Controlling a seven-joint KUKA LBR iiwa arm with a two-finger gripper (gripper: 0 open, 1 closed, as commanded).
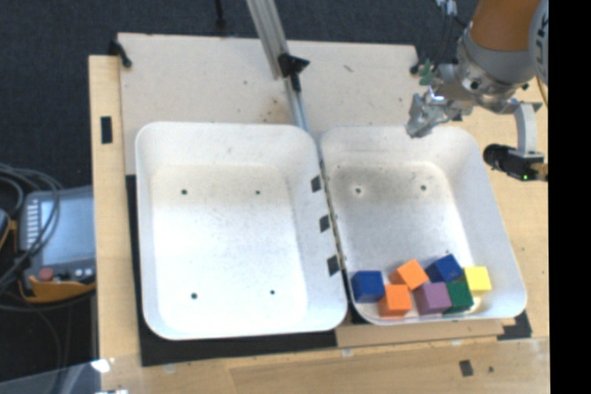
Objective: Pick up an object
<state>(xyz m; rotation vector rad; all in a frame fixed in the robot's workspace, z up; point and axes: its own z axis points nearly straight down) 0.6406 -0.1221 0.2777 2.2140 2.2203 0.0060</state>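
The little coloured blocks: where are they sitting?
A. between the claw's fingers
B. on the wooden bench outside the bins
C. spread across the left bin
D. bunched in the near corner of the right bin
D: the coloured blocks lie clustered at the near edge of the right bin.

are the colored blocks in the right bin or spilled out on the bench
In the bin. All the colored blocks sit clustered inside the right bin, against its near edge by the front corner; none lies on the bench.
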